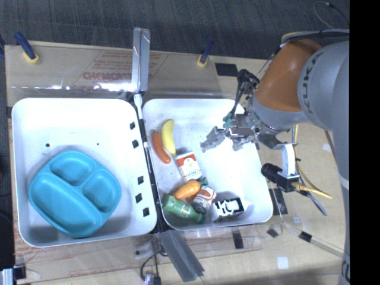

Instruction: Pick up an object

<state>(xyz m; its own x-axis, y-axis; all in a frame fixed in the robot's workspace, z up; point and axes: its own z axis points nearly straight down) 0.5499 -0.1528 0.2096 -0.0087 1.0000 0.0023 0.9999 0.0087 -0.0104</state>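
Camera view: arm [309, 82] reaches in from the right over the right bin [249, 177], gripper [228, 138] fingers spread open and empty above bare floor, well apart from banana [168, 135], hot dog [160, 147], carton [189, 166] and carrot [187, 189]; left bin [35, 114] holds blue tray [74, 192].

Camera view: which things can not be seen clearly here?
- Gripper: small and blurred; whether it is open or shut cannot be told.
- Carton: label too small to read.
- Green bottle: partly under the carrot and a can.
- Arm: cut off by the right edge.
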